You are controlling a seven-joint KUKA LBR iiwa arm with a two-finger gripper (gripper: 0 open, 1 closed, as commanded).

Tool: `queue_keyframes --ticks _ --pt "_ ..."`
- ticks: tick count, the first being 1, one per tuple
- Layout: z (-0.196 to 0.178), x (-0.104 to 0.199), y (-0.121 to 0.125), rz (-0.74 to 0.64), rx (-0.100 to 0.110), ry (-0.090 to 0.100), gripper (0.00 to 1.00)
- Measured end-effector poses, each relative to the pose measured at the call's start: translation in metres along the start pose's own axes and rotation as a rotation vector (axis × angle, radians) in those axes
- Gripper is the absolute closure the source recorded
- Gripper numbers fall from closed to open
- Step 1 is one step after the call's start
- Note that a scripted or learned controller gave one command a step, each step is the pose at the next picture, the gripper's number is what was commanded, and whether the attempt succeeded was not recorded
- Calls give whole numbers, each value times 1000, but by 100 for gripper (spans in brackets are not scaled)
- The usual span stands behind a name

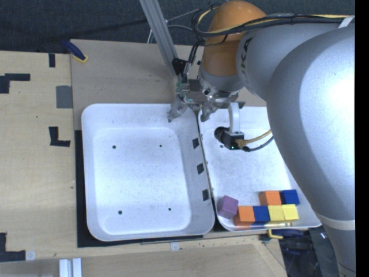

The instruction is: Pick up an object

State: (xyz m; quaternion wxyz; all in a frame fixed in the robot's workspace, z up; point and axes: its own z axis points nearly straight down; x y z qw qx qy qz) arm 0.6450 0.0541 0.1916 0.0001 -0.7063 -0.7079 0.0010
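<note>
The blocks [268,208] clustered in the right bin's [242,166] near corner look light, rigid and smooth — best gripped across two flat opposite faces, the loose purple cube [228,205] being easiest — while the pincer [187,111] hangs spread and empty at the bins' far edge.

We count two white bins on the tabletop [127,68]: the left bin [138,172] and the right bin [248,172]. We count seven blocks, all in the right bin's near corner: one purple block [228,205], two orange blocks [269,198] [246,213], two blue blocks [289,197] [261,213], and two yellow blocks [276,212] [290,212]. We see one arm [305,97] with one orange band [228,30] and one end effector [189,113]. On the tabletop we also count one blue-and-yellow item [75,51] near the far edge, and one grey patch [64,96] among several black tape marks.
</note>
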Motion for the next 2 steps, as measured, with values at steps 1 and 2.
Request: queue_keyframes --ticks 1,2 --pt "0 28 -8 -1 1 0 0" --pt "0 27 -62 3 4 -1 0"
